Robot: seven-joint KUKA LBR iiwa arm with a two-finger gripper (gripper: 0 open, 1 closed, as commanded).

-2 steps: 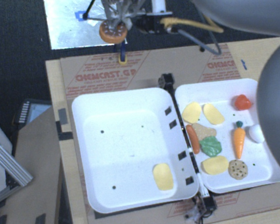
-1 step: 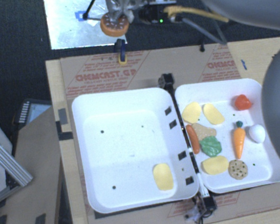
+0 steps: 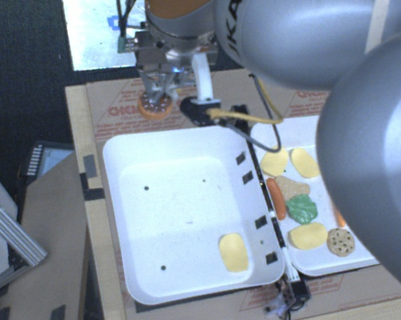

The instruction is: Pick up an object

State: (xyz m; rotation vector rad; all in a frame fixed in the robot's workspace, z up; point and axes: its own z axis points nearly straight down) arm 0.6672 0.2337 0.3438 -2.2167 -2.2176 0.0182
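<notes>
The arm hides much of the right bin below the gripper, whose fingertips blur against a round cookie.

One fixed camera looks down at a slant from above the bench, its frame centred on the shallow white left-hand bin. The bulky grey arm passes close beneath the lens — it hides much of what lies right of that bin.

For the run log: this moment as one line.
end effector: past left bin far rim | round brown item: at its tip, grasp unclear | left bin: yellow piece | right bin: several pieces
</notes>
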